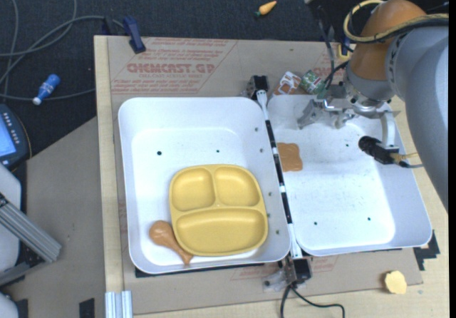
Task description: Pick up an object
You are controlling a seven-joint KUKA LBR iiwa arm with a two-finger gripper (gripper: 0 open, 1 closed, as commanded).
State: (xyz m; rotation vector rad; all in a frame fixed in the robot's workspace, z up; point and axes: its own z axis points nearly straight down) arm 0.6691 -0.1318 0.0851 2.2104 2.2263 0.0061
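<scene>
Pincer (329, 111): metallic, over far end of right bin (356, 227); finger state cannot tell; nothing visibly gripped. Flat brown square piece (290, 157): inside right bin, against its left wall, near pincer. Left bin (142, 145): smooth white plastic, beside right bin, holds glossy yellow three-compartment plate (216, 209), rounded corners. Tan drumstick-shaped toy (168, 237) touches plate's near-left corner.

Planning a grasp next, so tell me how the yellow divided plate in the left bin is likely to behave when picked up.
The yellow divided plate looks like moulded plastic, so probably stiff and light for its size. It lies flat and wide in the left bin, so it is unlikely to roll or tip. Its low rounded rim may be slippery and hard to pinch. It may nudge the drumstick-shaped toy at its edge.
</scene>
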